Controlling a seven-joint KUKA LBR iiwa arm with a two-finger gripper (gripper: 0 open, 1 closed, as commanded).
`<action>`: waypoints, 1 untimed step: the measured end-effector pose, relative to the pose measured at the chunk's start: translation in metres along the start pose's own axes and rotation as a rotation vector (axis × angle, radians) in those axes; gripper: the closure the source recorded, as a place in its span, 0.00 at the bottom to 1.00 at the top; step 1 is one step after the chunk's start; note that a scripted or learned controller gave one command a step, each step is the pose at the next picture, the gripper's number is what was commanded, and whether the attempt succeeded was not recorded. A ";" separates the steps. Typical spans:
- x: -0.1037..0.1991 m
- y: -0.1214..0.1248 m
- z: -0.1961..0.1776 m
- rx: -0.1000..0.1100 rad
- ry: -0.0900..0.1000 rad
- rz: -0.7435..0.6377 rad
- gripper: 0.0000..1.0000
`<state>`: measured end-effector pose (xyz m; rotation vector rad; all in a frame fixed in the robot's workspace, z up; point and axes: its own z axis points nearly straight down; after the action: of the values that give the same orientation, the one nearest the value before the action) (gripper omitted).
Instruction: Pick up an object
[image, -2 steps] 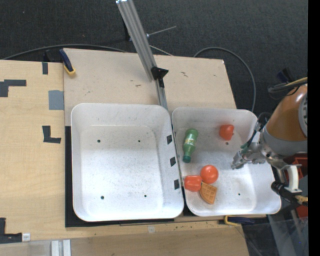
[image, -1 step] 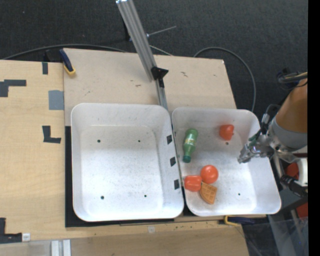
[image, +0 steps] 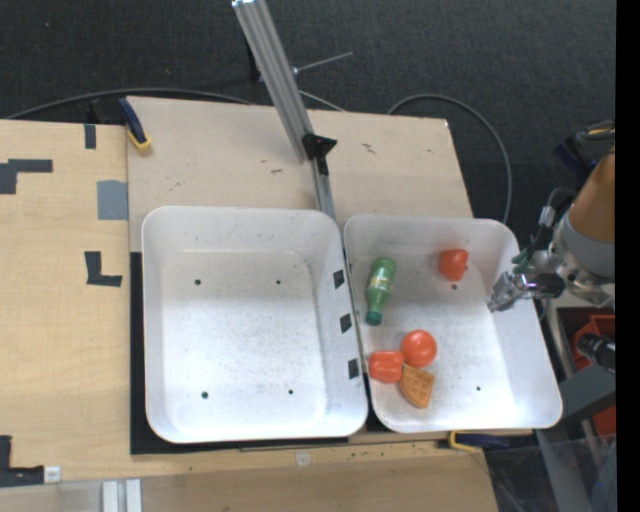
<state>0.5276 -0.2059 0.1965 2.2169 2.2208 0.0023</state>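
Note:
The right bin holds a green bottle lying near its left wall and a small red-orange piece at the back. Near the front sit an orange-red ball, a red piece and a tan waffle-like piece, close together. My gripper hangs over the right wall of this bin, to the right of the red-orange piece and apart from every object. Nothing shows between its fingers.
The left bin stands beside the right one. A slanted metal bar crosses the bench behind the bins. A blue and yellow clamp sits at the back left. Cables run over the dark floor at the back.

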 end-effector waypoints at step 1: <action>0.000 0.001 -0.033 0.001 0.000 0.000 1.00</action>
<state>0.5286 -0.2057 0.2296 2.2178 2.2212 0.0017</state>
